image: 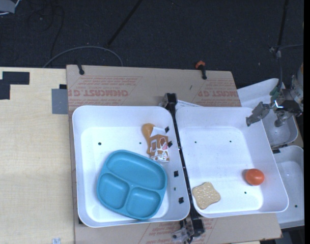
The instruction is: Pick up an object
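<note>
The gripper (269,113) hangs off past the right bin's (277,159) far right rim, fingers spread with nothing between them. Wide bare floor lies below; a tomato (254,177) and toast slice (206,195) sit near its front. The left bin (78,151) holds a blue divided plate (132,184) and a small carton (159,148).

Blue plate (132,184), orange ball (254,177), tan toast (206,195), white bins (83,136).
</note>
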`<state>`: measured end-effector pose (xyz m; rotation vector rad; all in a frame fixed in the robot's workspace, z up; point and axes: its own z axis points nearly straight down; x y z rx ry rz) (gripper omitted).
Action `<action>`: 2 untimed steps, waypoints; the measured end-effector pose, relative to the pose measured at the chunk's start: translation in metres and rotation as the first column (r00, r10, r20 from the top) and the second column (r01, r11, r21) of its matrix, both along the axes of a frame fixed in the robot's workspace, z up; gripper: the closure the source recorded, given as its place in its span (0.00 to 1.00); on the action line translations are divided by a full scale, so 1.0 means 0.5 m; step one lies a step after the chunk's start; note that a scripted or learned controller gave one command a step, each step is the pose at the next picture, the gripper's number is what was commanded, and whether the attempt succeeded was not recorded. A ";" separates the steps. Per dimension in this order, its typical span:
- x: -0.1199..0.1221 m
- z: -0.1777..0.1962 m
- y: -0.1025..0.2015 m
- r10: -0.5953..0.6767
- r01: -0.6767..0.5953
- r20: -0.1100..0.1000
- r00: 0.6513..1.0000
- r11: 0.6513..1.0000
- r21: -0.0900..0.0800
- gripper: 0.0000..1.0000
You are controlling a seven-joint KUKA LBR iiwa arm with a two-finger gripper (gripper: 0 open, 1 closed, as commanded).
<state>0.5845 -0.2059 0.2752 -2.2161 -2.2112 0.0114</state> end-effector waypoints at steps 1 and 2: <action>0.004 0.014 0.000 0.002 -0.002 0.012 1.000 1.000 -0.003 0.00; -0.008 -0.077 0.009 0.002 -0.002 0.007 1.000 1.000 -0.001 0.00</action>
